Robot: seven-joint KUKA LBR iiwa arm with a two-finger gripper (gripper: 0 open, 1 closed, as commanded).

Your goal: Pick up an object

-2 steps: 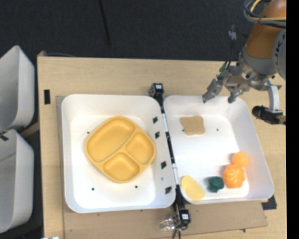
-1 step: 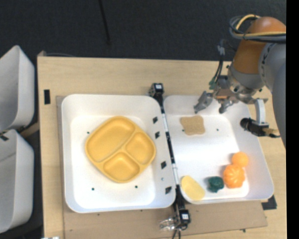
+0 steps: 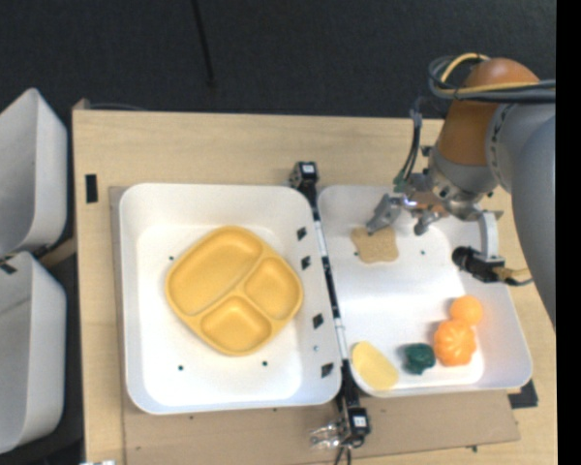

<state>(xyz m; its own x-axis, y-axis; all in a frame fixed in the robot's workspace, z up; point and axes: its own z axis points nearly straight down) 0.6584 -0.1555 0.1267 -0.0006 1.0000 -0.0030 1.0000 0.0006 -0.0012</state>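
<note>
Arm enters from the right of the frame, orange band up top, wrist angled down into the right bin [image 3: 436,376]. Gripper [image 3: 403,218] sits in the upper part of that bin with fingers spread wide, nothing between them. One finger [image 3: 381,215] points down-left, the other is just right of it.

Closest candidate: tan flat piece [image 3: 376,247], directly below the fingertips, lying flat on the bin floor near the divider. Looks like the intended target, since the claw is straddling just above its upper edge. Can't tell from this slant whether the tips touch it or are still clear.

Other pickables are clustered along the lower edge of the same bin: yellow oval piece [image 3: 374,365] at the lower-left corner, dark green object [image 3: 417,357] next to it, larger orange fruit [image 3: 454,343] and smaller orange ball [image 3: 466,309] just above it. All well apart from the claw.

Left bin [image 3: 140,376] holds a yellow divided plate [image 3: 234,290], centre.

Judgement: pre-grasp. The flat piece is thin, so a top pinch risks closing on air or sliding it.
</note>
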